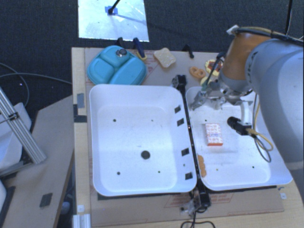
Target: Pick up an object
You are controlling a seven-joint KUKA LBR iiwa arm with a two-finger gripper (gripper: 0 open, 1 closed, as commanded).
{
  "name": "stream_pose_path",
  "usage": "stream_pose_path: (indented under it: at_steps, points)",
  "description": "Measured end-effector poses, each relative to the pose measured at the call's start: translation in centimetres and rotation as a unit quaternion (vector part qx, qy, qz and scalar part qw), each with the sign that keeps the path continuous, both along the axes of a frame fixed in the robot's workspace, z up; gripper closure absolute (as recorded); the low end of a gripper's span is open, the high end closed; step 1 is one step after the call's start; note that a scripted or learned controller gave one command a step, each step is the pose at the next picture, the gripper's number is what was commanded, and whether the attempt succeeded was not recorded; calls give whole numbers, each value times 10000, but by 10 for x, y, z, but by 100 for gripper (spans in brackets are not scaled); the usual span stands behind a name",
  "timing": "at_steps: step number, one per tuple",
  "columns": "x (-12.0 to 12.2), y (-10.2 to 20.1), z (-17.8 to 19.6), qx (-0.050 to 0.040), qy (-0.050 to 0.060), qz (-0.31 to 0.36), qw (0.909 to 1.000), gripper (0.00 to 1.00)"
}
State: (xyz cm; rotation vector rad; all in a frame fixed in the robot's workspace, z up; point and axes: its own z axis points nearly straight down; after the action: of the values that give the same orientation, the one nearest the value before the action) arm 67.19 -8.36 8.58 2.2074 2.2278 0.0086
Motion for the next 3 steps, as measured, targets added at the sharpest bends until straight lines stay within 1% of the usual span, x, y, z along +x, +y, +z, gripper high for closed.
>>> stream_pose_path:
  at_steps: [1,2,3]
  points:
    - [-88,-9,2,-7,-3,-46,10000,0]
    - [-66,-98,41,-35,-5,-71,10000,0]
    - [-48,-25,-2,-5,18,0,10000,0]
